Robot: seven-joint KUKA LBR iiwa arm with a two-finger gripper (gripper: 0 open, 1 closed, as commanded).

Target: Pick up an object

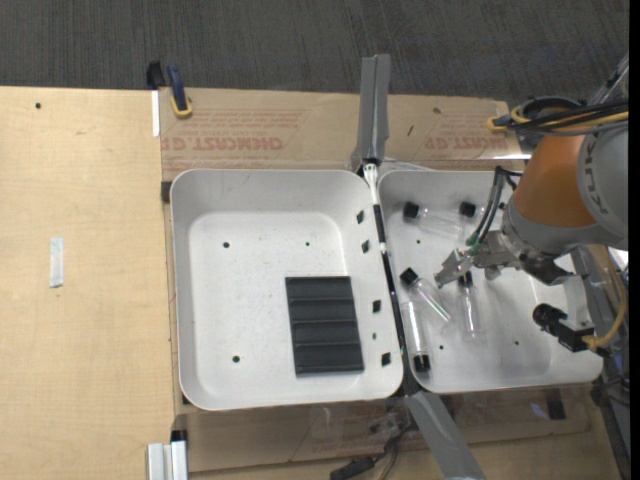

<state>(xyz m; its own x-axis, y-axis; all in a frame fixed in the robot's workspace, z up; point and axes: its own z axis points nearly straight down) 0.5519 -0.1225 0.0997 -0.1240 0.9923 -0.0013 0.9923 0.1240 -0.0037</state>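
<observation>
End effector [462, 268] low in the right bin [520, 363], over clear tubes [432, 300]; grip state can't be told, nothing visibly held. Looks like the reach/grasp step. Next: settle on one tube, close, lift straight. Left bin [215, 213] holds a black block [324, 324]. Wooden bench [80, 268], cardboard behind, dark carpet beyond.

Two bins sit side by side on the bench [80, 218]: a ridged block [324, 324] lies in the left bin [200, 268]; tubes [430, 298] lie in the right bin [520, 353].
</observation>
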